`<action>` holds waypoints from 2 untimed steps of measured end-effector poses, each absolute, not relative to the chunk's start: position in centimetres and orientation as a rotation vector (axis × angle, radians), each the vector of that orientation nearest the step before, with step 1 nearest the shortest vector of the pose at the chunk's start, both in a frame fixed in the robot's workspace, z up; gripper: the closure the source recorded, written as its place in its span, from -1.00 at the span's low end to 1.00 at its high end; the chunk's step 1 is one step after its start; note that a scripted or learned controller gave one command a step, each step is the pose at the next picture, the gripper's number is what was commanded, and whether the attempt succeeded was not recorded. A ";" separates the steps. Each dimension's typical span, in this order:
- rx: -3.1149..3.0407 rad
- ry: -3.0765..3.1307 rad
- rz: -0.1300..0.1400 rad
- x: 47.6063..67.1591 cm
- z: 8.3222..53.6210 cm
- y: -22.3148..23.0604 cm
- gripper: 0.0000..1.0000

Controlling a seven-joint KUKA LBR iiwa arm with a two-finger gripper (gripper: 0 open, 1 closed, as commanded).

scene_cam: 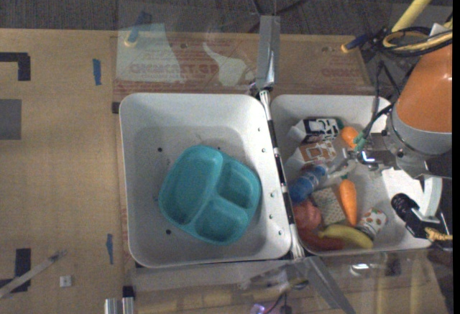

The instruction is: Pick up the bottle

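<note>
Camera view: bottle (307, 184) just left of gripper (353, 159)

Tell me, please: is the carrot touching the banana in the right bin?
Apart. The camera view shows the carrot ending above the banana, with a plain strip of white bin floor between the carrot's lower tip and the banana.
</note>
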State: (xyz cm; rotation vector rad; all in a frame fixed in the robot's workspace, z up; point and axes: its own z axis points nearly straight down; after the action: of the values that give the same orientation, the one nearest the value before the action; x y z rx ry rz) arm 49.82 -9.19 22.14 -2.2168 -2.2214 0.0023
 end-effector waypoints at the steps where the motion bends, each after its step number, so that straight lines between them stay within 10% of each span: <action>1: -2.471 -1.941 0.000 50.9 9.8 -10.4 -1.00; 2: -2.471 -1.940 0.000 50.9 9.8 -10.5 -1.00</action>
State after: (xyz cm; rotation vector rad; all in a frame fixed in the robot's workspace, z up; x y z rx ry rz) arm 50.85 -10.47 9.79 -2.4713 -1.9403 0.0002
